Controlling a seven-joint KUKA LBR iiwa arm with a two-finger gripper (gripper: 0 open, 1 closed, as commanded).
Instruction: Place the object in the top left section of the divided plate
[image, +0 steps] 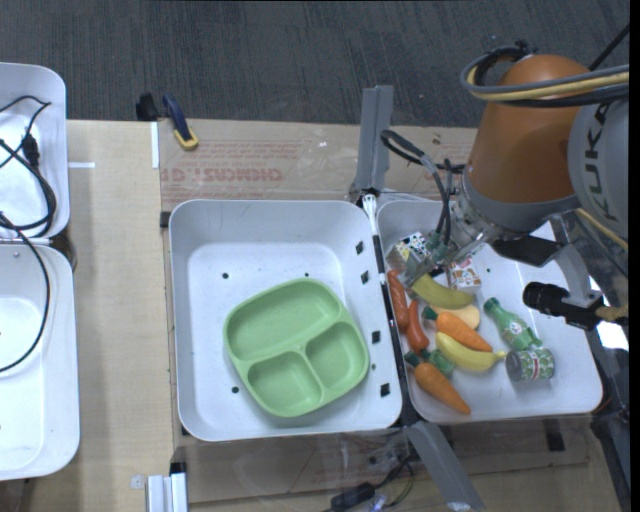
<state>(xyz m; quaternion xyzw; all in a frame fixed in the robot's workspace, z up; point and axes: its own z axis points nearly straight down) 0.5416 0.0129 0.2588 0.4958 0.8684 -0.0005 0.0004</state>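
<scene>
Green and bare, the divided plate (296, 346) waits in the left bin (200, 300) while the tool (440, 250), its state impossible to tell, hangs over toy food in the right bin (575, 395), where the banana (442, 292) looks light, stiff, slippery, best pinched mid-length.

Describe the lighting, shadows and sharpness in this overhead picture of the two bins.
Camera view: soft, even light; the plate casts only a faint shadow in the left bin; the arm at the right edge looks large and slightly soft, shading the right bin; bin rims bow a little.
</scene>
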